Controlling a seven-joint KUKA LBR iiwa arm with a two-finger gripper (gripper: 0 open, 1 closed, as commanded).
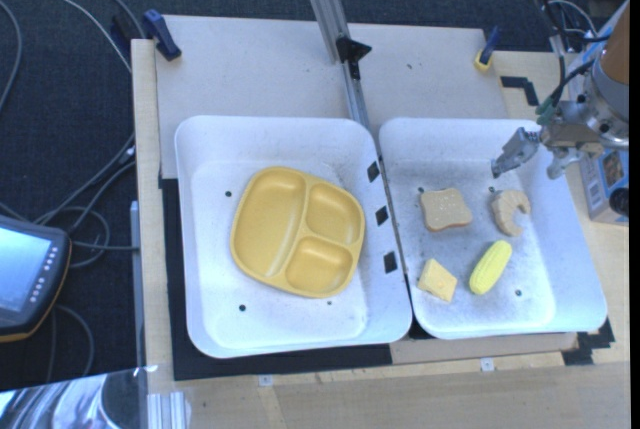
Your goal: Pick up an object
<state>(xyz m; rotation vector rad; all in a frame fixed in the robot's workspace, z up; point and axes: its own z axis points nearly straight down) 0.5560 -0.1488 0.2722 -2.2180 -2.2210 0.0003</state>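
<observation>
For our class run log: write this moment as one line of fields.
arm: over right bin | gripper: open, holding nothing | nearest: bitten cookie | left bin: yellow tray

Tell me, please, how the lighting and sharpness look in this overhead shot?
Camera view: even, soft light, faint shadows under the yellow plate and corn; the food is slightly soft; the hand at the right bin is a little blurred.

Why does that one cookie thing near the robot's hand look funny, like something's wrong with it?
The tan piece in the right bin has a curved notch missing from its edge, like a bite. The bread slice, cheese wedge and corn cob look whole, and nothing has spilled.
</observation>
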